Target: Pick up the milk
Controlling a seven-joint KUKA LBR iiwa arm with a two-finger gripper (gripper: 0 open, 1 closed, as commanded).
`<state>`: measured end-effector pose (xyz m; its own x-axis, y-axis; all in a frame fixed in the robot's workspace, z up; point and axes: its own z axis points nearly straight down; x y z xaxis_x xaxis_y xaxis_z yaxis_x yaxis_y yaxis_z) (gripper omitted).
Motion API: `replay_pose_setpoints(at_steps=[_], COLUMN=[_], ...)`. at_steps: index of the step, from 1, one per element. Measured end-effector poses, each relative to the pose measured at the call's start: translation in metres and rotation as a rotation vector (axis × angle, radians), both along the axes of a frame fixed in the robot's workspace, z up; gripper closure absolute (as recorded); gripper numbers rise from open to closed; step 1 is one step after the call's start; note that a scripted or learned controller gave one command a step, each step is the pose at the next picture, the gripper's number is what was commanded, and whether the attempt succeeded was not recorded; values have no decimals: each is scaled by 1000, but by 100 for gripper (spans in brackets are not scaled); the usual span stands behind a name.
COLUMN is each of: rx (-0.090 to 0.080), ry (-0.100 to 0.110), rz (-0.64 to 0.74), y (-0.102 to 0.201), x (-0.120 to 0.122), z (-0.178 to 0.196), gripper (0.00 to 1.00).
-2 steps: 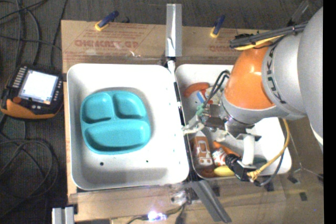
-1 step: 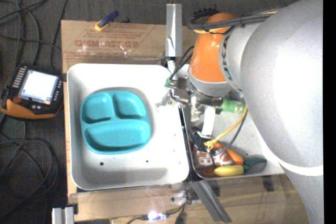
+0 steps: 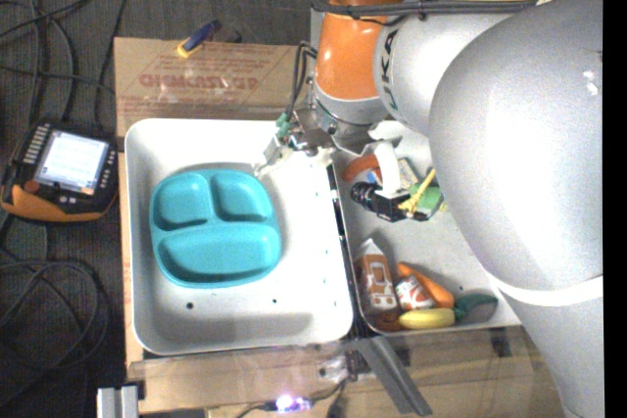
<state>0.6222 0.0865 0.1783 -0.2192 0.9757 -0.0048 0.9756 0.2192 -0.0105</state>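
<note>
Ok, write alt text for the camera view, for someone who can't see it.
A grey and orange robot arm reaches from the right over two white bins. The left bin holds a teal divided plate; the right bin holds a milk carton beside toy food.

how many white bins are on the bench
2. The left bin holds a teal divided plate. The right bin, partly hidden under the arm, holds toy food along its near edge.
</note>
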Motion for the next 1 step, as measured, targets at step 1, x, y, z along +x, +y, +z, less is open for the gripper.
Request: replay_pose_setpoints(at_steps=[1], rx=[-6], ry=[8], rz=[-1], y=[0], x=[-1], z=[4], gripper=[100])
